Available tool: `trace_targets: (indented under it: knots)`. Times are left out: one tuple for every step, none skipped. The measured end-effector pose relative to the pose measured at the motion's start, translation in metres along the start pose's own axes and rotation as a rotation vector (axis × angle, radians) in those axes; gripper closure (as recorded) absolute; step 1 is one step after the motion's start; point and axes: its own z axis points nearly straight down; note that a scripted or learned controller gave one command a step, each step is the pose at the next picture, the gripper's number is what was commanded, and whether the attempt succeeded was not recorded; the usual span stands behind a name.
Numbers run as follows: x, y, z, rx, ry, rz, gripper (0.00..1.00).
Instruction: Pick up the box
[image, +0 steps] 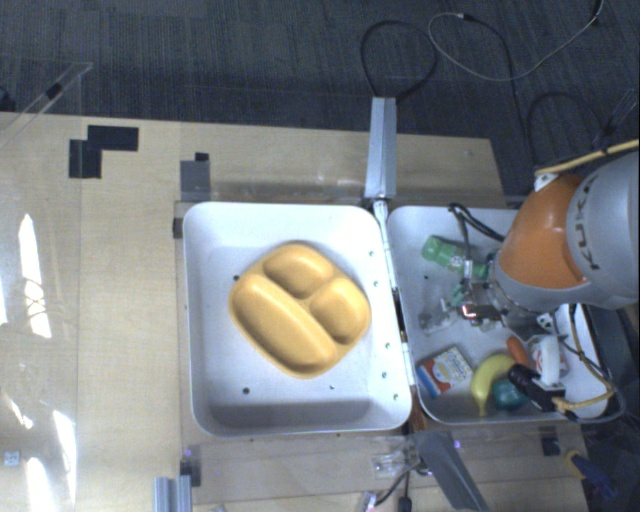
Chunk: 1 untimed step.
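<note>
Blue-and-white flat box (446, 369) lies beside the banana (487, 380)

A pale wooden bench (120, 330) carries two shallow white bins side by side, the left bin (200, 320) and the right bin (405, 260), touching along a shared edge. A metal post (382, 150) stands at the far side between them, with black tape marks (98, 148) at far left.
</note>
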Motion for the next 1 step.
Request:
trace_targets:
  knots:
    - [0.0034,-0.0374,0.0006,-0.011,-0.002,0.049,0.00]
